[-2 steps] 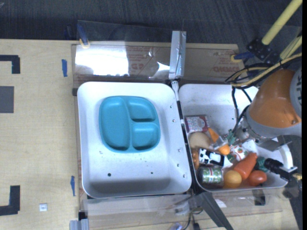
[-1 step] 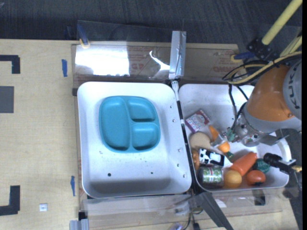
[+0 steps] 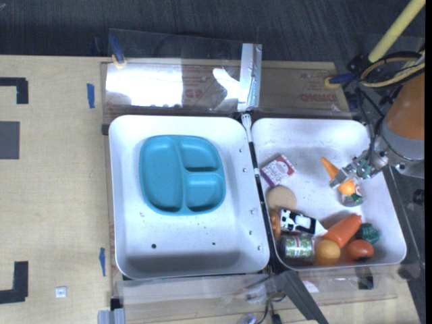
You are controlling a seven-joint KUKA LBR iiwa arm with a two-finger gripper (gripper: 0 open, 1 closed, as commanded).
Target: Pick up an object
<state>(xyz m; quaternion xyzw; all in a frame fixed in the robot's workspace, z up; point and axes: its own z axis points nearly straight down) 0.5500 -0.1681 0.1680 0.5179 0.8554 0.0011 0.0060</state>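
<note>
just below gripper [image 3: 356,172], small orange object [image 3: 348,188].

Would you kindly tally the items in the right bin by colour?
Orange: 4 (carrot, small cone, ball, piece by the tool)
Red: 2 (packet, tomato)
Green: 2 (can, dark lump)
Tan: 1 (bun)
Black-and-white: 1 (toy)
Total: 10
</note>
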